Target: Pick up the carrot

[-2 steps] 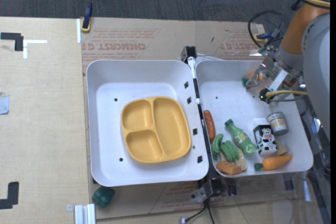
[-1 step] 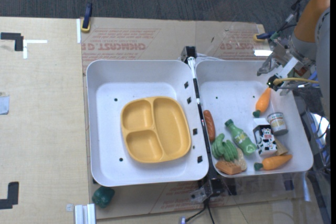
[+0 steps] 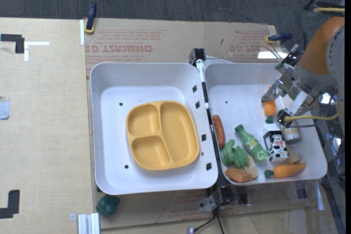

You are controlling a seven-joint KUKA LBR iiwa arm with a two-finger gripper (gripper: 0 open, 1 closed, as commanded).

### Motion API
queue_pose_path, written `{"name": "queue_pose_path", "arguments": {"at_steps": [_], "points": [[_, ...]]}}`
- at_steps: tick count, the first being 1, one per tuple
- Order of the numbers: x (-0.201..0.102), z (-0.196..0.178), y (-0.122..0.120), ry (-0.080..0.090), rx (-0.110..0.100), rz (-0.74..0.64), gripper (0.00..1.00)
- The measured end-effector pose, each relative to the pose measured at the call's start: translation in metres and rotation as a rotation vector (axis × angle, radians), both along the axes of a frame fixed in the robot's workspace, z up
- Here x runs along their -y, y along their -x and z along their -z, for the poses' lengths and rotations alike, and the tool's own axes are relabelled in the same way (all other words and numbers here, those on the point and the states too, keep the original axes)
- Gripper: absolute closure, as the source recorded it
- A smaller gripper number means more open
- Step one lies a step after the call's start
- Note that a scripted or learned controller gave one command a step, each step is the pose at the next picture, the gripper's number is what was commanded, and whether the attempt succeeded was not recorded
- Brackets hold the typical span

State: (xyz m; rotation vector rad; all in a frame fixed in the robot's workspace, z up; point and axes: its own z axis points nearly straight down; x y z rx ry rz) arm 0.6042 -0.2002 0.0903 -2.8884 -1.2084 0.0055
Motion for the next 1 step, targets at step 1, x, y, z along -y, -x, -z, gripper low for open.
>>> {"name": "queue_pose_path", "arguments": {"at_steps": [1], "points": [[0.0012, -0.0091, -0.0002, 0.002, -0.001, 0.002, 1.00]]}}
